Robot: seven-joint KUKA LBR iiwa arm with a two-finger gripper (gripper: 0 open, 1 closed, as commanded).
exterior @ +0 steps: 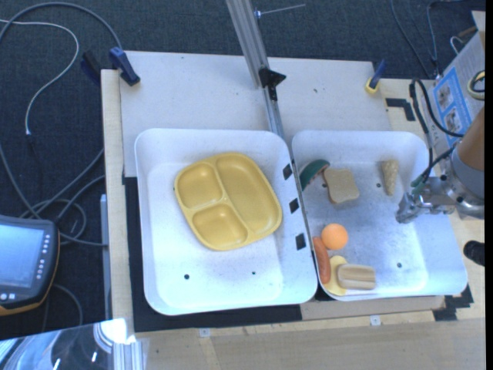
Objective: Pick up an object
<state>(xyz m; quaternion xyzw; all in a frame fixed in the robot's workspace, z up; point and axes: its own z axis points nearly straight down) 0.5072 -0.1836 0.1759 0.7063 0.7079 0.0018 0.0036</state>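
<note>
The right bin (400,241) holds several small food toys. An orange ball (334,237) lies near its middle left, with a red carrot-like piece (322,259) and a tan block (356,277) below it. A slice of bread (341,186) and a green-and-red curved piece (312,170) sit near the back left, and a beige roll (390,176) at the back right. My gripper (407,209) hangs over the bin's right side, below the roll and apart from every toy. Nothing shows between its fingers.
The left bin (166,276) carries a yellow divided tray (226,200). A grey metal post (250,33) runs down between the bins. Blue clamps (123,65) sit at the bench's back corners, and cables lie on the dark floor at left.
</note>
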